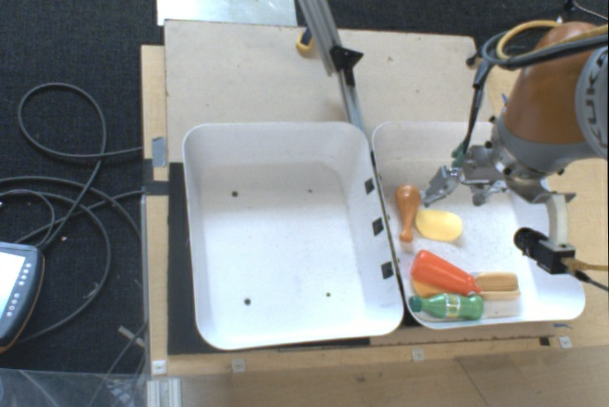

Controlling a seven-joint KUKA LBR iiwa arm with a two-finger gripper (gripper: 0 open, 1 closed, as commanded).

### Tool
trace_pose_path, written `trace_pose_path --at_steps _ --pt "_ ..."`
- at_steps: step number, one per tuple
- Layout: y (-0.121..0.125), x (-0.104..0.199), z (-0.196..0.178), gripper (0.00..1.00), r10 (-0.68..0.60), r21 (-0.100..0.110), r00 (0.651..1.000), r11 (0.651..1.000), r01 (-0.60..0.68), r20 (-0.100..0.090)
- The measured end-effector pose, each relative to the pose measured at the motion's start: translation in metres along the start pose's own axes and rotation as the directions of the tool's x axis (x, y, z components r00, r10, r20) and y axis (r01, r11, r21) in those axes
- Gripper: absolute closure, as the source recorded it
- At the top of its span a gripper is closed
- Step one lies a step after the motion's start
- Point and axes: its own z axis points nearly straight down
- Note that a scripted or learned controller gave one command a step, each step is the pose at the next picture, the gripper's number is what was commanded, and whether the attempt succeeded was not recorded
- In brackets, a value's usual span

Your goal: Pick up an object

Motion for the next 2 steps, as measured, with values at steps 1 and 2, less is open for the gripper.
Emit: trace_pose_path --at_steps 1,2 --pt "-0.001 -0.010 0.055 0.00 0.001 0.000 1.000 1.000 -0.001 0.000" --pt "0.000 -0.009 0.106 0.00 0.001 -0.006 1.000 1.000 -0.001 -0.002"
